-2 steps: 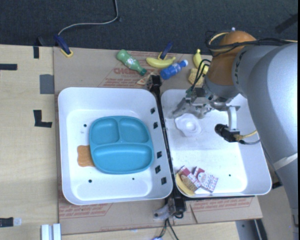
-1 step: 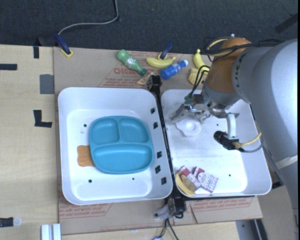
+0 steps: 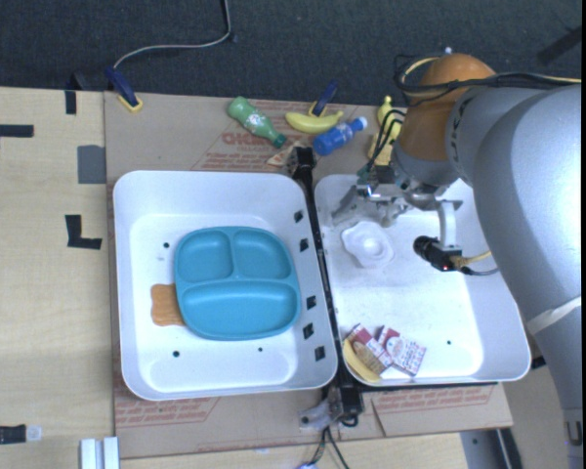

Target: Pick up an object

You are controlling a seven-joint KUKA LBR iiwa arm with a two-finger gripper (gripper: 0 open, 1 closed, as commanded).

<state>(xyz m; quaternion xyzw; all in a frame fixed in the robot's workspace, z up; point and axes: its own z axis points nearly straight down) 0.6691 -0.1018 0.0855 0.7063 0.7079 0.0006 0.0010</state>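
My gripper (image 3: 371, 203) hangs over the far part of the right bin (image 3: 488, 330), close to the divider between the bins. Just in front of it, a small white cup-like object (image 3: 366, 246) rests on the bin floor, a short gap away from the gripper. At the right bin's near left corner sits a yellow bowl (image 3: 359, 362) with a red and white packet (image 3: 396, 352) lying on it. The left bin (image 3: 137, 223) holds a blue divided plate (image 3: 236, 281), and a tan flat piece (image 3: 162, 305) pokes out from under the plate's left edge.
Behind the bins, on the cardboard, lie a green bottle (image 3: 255, 121), a banana (image 3: 313, 121) and a blue bottle (image 3: 338, 137). The grey arm (image 3: 527, 184) covers the right bin's far right side. A black cable (image 3: 439, 252) loops beside the gripper.
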